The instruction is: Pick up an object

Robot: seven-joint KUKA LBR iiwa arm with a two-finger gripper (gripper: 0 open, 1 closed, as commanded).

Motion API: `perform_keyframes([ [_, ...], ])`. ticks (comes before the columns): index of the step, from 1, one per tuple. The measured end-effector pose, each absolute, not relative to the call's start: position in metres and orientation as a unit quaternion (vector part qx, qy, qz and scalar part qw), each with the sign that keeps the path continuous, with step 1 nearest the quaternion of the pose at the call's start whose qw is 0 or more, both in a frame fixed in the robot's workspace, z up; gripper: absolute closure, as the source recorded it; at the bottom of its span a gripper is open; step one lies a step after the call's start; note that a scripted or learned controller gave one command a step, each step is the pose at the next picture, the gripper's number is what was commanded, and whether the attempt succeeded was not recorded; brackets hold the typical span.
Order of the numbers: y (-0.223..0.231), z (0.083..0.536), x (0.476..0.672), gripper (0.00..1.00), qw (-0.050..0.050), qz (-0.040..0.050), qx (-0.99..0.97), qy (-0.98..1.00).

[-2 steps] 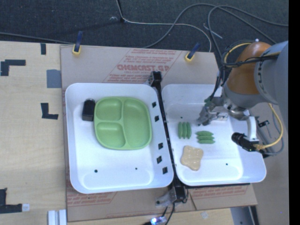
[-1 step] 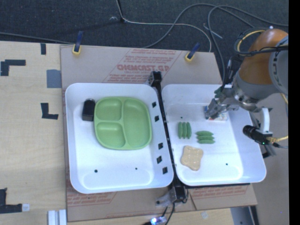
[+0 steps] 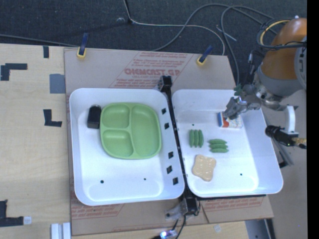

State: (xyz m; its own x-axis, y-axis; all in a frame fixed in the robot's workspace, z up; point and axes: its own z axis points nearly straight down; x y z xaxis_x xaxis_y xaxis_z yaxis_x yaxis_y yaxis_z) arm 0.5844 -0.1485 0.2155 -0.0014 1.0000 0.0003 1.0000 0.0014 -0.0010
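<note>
The right bin (image 3: pixel 259 180) holds a tan slice of toast (image 3: pixel 204 168), a green pea pod (image 3: pixel 196 138) lying lengthwise and a second green pea pod (image 3: pixel 218 145) lying crosswise. A small red, white and blue item (image 3: pixel 225 122) lies near the bin's back right. My gripper (image 3: pixel 232 111) hangs right over that item, its tips at the item's upper edge. The grey arm with its orange band (image 3: pixel 289 34) reaches in from the right.
The left bin (image 3: pixel 84 183) bears a green divided plate (image 3: pixel 131 130) and a black block (image 3: pixel 93 116) at the plate's left. A black divider (image 3: pixel 171 133) runs between the bins. Cables trail across the dark floor behind the bench.
</note>
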Motion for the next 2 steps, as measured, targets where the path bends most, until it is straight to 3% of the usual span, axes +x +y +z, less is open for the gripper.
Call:
perform_keyframes([
  [1,-0.148,0.266,0.585,1.0,0.0,0.0,-0.707,-0.708],
  [2,-0.098,0.25,0.58,1.0,0.0,0.0009,-0.706,-0.708],
])
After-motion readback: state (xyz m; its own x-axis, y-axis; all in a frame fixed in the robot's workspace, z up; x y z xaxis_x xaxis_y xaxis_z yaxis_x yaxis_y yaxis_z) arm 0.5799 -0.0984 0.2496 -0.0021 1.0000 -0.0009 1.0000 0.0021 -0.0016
